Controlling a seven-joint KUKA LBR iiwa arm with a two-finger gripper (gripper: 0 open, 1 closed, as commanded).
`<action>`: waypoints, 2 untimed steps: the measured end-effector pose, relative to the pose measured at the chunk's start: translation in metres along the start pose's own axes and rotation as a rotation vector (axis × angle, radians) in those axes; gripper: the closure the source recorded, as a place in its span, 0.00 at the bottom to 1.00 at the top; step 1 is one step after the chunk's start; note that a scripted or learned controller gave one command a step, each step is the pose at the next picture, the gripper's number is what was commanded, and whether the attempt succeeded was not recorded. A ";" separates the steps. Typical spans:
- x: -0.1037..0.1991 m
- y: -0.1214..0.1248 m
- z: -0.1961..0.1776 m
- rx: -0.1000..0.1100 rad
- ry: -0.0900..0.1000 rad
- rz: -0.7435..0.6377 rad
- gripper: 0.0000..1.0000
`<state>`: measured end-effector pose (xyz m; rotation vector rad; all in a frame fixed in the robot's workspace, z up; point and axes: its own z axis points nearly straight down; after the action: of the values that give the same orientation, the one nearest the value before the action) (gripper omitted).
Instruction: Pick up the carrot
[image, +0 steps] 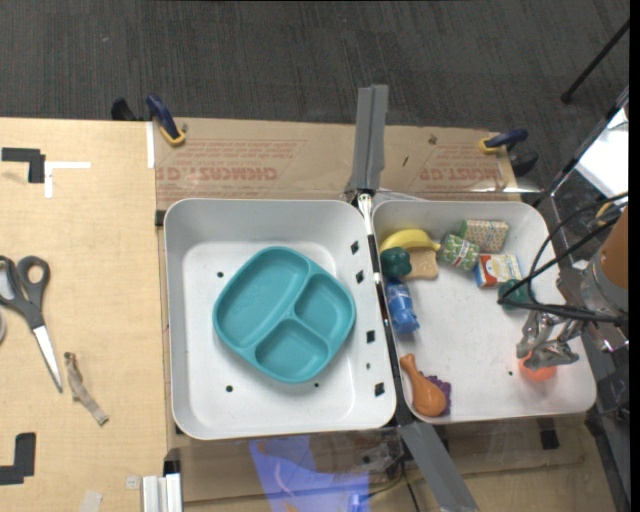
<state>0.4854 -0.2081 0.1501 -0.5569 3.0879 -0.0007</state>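
Here, gripper (545, 345) over orange piece (539, 371)

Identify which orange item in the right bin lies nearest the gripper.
The small orange piece directly beneath the gripper; the carrot lies across the bin.

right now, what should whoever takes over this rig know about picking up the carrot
Gripper: low over the right side of the right white bin, right above a small orange-red object. Whether its fingers are open or shut can't be told, and nothing is clearly held.

The orange tapered carrot lies at the front left of the right bin, against a purple item, well away from the gripper.

Also in that bin: a yellow banana, a dark green toy, a blue bottle-like item. The teal divided plate sits in the left white bin.

Done: nothing yet, the carrot is not lifted.
Left: move to the carrot, grasp, lift.
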 end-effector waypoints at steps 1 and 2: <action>-0.008 -0.017 0.029 0.000 0.001 0.224 1.00; -0.005 -0.016 -0.069 0.000 -0.001 0.162 1.00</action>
<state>0.4953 -0.2213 0.2189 -0.3057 3.1219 -0.0006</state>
